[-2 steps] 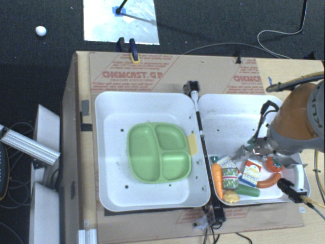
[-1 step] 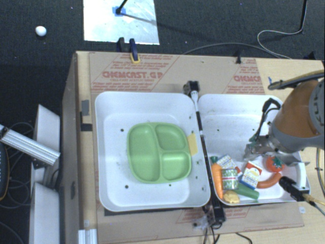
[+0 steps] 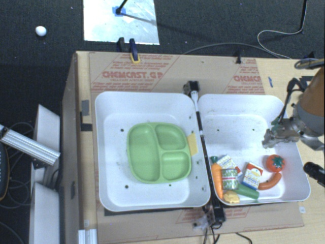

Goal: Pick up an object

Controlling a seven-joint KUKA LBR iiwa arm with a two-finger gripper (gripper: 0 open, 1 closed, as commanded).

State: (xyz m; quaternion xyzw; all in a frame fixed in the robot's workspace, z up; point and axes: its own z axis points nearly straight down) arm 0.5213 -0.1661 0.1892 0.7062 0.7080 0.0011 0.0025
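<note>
My gripper (image 3: 272, 138) hangs over the right part of the right bin (image 3: 238, 116), just up and left of a red tomato (image 3: 275, 162). Several toy foods are piled along that bin's front edge. These include an orange carrot (image 3: 217, 179), a small can (image 3: 229, 178), a red and white carton (image 3: 252, 175), a green cucumber (image 3: 247, 191), a reddish sausage (image 3: 269, 182) and a yellow piece (image 3: 231, 197). The gripper stands apart from all of them, over bare bin floor.
The left bin (image 3: 109, 136) holds a green divided plate (image 3: 158, 152), with a yellow tag (image 3: 192, 144) at its right rim. A black divider rail (image 3: 199, 131) runs between the bins. The arm's grey body (image 3: 311, 105) fills the right edge.
</note>
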